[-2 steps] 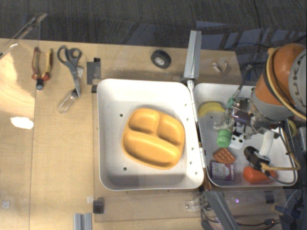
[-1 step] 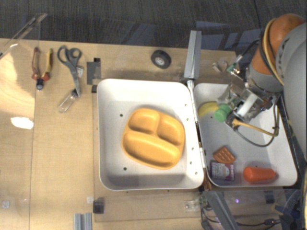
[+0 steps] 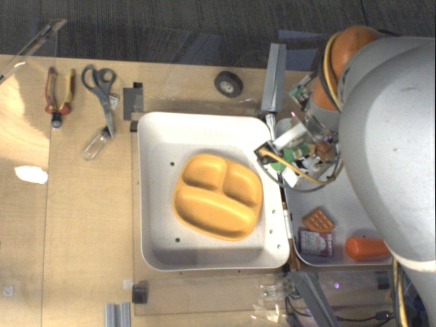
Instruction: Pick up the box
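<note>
Scissors (image 3: 102,94) beside pliers (image 3: 58,95) on the bench (image 3: 68,237).

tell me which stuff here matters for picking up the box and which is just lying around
For the job:
- small purple box in the right bin
- tool above the gap between the bins

Lying about:
- yellow sectioned tray in the left bin
- waffle-patterned brown piece
- orange object
- scissors, pliers and tape roll on the bench

A glossy mustard-yellow lobed plastic piece (image 3: 219,195) fills the shallow white bin (image 3: 158,182). The other white bin (image 3: 308,252) shows an orange waffle-patterned square (image 3: 318,219), a possibly purple-labelled small box (image 3: 316,242) and an orange cylinder (image 3: 366,248).
</note>
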Available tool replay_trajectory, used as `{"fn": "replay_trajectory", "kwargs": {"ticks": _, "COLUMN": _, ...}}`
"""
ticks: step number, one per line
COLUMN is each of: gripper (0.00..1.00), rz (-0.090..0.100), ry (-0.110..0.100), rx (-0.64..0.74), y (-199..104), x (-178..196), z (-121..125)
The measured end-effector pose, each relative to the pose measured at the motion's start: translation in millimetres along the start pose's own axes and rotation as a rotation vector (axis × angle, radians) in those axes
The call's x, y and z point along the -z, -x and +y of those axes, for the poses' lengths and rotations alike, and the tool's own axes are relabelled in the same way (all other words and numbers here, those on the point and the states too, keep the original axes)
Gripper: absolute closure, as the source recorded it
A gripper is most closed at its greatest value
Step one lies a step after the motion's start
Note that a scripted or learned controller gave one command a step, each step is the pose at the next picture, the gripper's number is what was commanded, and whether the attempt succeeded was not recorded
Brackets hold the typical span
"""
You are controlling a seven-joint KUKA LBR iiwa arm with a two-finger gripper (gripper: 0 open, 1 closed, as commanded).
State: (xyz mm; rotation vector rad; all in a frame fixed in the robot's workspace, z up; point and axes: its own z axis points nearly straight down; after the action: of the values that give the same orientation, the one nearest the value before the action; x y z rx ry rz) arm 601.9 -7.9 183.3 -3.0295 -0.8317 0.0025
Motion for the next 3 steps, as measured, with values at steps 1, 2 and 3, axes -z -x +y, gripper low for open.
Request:
{"fn": "replay_trajectory", "kwargs": {"ticks": 1, "gripper": 1.00, "rz": 0.004, "ry": 0.000, "rx": -0.332, "y": -34.7, "x": 71.7, "z": 36.1}}
{"fn": "replay_trajectory", "kwargs": {"ticks": 2, "gripper": 1.00, "rz": 0.000, "ry": -0.001, "rx": -0.199, "y": 13.1, "x": 23.0, "z": 26.5}}
{"fn": "replay_trajectory", "kwargs": {"ticks": 3, "gripper": 1.00, "rz": 0.003, "ry": -0.001, "rx": -0.093, "y": 46.2, "x": 0.9, "z": -51.1}}
